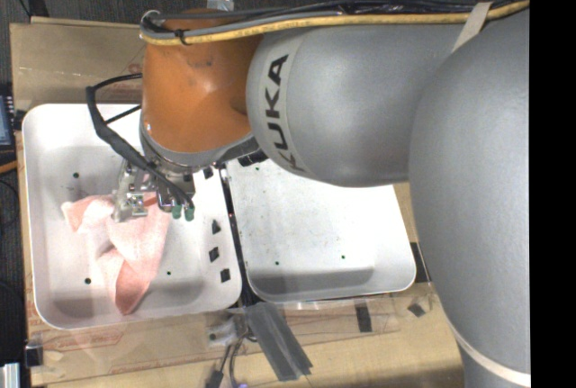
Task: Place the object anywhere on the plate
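Arm (pixel 360 98) overhangs both bins; pink cloth (pixel 126 247) crumpled in left bin (pixel 45 197).

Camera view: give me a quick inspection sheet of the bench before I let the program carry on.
Surface: two shallow white bins side by side, left bin, right bin, on a wooden bench.
Job's things: crumpled pink cloth lying in the left bin; plate: nothing seen.
Clutter: small dark marks on the bin floors, nothing else seen.
Grippers: gripper low over the cloth's upper edge; grip cannot be judged.
Cables: black cable looping beside the orange wrist band; a bundle along the arm's top.
Surroundings: dark carpet beyond the bench.
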Robot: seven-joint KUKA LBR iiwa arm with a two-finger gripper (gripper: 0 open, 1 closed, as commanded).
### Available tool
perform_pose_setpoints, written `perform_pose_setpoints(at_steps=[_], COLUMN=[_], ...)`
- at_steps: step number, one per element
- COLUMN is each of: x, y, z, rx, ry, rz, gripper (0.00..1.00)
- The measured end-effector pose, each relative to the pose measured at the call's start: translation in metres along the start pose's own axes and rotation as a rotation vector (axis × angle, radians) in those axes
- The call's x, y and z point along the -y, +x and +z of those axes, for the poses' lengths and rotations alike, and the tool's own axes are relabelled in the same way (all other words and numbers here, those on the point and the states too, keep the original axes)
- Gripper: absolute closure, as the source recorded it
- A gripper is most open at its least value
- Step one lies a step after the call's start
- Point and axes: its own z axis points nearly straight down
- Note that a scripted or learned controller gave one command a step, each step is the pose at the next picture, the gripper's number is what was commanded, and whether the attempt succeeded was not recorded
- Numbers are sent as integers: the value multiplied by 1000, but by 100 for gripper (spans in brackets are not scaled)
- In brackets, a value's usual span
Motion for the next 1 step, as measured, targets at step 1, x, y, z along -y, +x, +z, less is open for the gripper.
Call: perform_pose_setpoints(at_steps=[1], x=[0], y=[0], z=[0], rx=[0], ry=[0], rz=[0], gripper=[0])
